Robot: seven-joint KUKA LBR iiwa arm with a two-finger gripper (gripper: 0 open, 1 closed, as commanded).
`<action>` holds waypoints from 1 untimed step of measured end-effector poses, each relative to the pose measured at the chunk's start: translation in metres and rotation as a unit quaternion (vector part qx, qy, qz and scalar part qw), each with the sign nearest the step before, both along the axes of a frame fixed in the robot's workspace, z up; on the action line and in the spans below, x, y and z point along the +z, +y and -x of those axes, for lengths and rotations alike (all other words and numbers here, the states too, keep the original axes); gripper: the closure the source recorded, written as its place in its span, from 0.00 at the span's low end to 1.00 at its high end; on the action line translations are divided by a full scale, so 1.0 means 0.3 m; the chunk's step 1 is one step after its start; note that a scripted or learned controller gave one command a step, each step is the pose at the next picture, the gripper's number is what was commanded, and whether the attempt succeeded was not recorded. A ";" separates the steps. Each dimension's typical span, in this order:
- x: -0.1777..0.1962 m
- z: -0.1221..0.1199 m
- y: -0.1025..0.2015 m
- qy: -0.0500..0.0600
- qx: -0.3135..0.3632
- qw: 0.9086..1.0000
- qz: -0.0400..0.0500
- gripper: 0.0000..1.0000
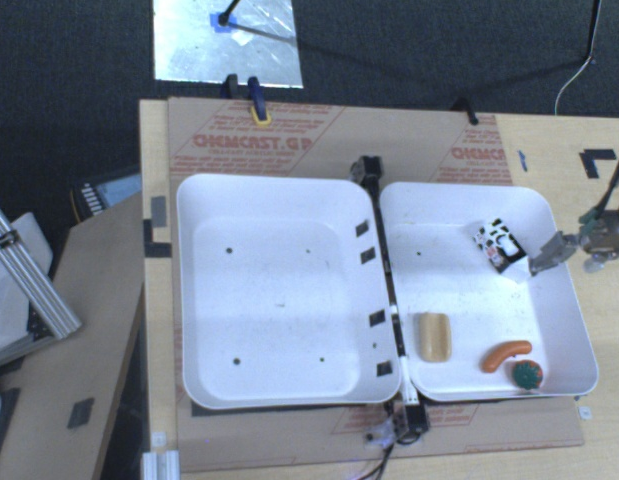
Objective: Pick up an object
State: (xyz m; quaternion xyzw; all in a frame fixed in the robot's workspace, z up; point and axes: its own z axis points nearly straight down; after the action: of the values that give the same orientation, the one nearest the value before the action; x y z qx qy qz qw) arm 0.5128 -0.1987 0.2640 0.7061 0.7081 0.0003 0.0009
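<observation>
Apparently poised at the right bin's [459, 200] far right rim, the gripper [549, 253] sits just beside the black-and-white object [497, 245]; its finger state I cannot tell. Closing off-centre could nudge that object aside, leaving nothing held.

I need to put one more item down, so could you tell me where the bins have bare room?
The left bin offers bare floor wall to wall. In the right bin, the middle is free. Its near edge holds the tan block, orange sausage and green ball; the black-and-white object and gripper crowd the far right.
</observation>
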 end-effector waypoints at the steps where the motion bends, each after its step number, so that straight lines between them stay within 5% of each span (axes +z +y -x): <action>1: 0.038 -0.004 0.000 -0.002 0.002 1.000 0.001 1.00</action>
State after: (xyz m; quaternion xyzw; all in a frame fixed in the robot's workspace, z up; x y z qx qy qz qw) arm 0.5139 -0.1988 0.2753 0.7048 0.7094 0.0014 0.0028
